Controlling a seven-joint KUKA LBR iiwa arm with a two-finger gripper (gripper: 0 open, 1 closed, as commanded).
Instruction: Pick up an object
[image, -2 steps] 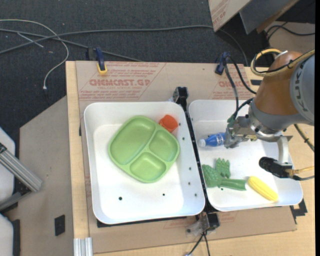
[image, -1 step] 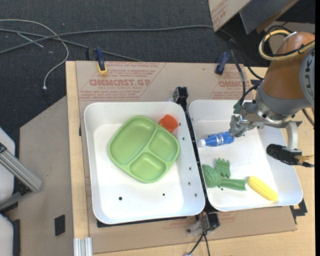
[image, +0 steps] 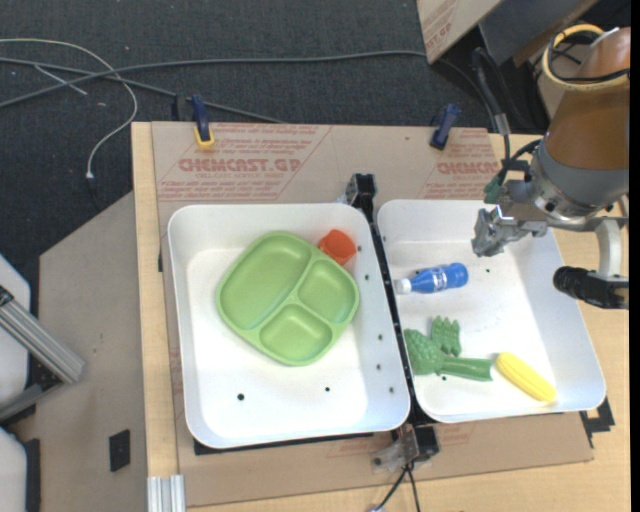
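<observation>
The blue bottle (image: 436, 279) is the thing I judge nearest to take. It lies on its side in the upper part of the right bin (image: 572, 330), white cap toward the divider between the bins, blue body toward me. Its long axis runs almost straight across the bin, tilted up a little at the blue end.

From my jaws (image: 492, 238) it sits down and to the left — near, but apart, with bare bin floor between us. I hang over the bin's upper right part, and whether I am open or closed I cannot tell; the tips are lost against the grey of my own wrist. Nothing shows between them.

So the move I expect turns on that axis: I would need to shift left and toward the camera, then close across the bottle's short width, not along its length.

Farther down the same bin lie a green toy (image: 445, 352) and, just beside its stem, a yellow corn cob (image: 525, 377) — both farther off. The left bin (image: 200, 400) holds a green divided plate (image: 288, 297) with a small orange object (image: 338, 244) at its upper edge, well apart from me.
</observation>
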